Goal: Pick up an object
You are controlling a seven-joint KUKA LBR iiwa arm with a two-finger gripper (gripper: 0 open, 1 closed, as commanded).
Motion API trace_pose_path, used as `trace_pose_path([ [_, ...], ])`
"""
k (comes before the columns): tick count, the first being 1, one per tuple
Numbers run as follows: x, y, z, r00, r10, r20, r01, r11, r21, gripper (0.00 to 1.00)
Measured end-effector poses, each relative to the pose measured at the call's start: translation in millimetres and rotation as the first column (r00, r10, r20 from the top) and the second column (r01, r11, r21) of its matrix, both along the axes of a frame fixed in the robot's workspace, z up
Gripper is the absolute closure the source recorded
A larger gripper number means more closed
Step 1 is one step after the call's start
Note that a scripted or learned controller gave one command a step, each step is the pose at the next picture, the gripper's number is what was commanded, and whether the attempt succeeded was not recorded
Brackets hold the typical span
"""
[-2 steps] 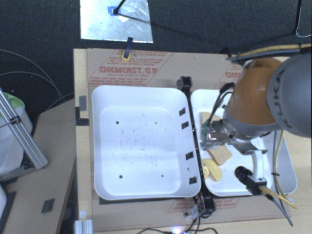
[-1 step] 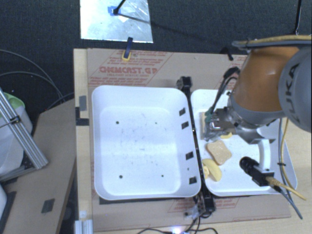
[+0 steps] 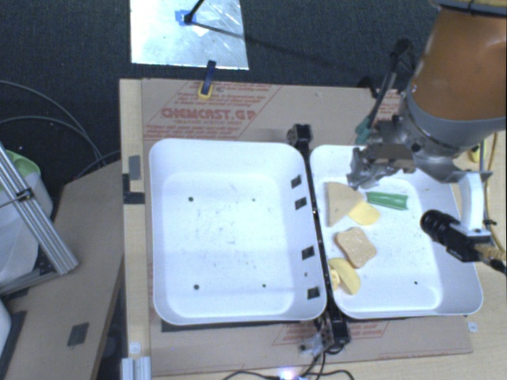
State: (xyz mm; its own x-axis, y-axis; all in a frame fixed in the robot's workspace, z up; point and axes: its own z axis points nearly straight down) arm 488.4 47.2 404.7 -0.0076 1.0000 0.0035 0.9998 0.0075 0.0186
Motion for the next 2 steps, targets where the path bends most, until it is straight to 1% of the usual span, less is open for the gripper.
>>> trace_pose_path([
  [1, -1.4, -30.5, -48.5, 1.000, -0.009, -0.018, 0.009, 1.000, -0.004, 1.00],
  [2, -0.4, -28.7, -35.5, 1.000, -0.001, -0.013, 0.001, 1.000, -0.004, 1.00],
])
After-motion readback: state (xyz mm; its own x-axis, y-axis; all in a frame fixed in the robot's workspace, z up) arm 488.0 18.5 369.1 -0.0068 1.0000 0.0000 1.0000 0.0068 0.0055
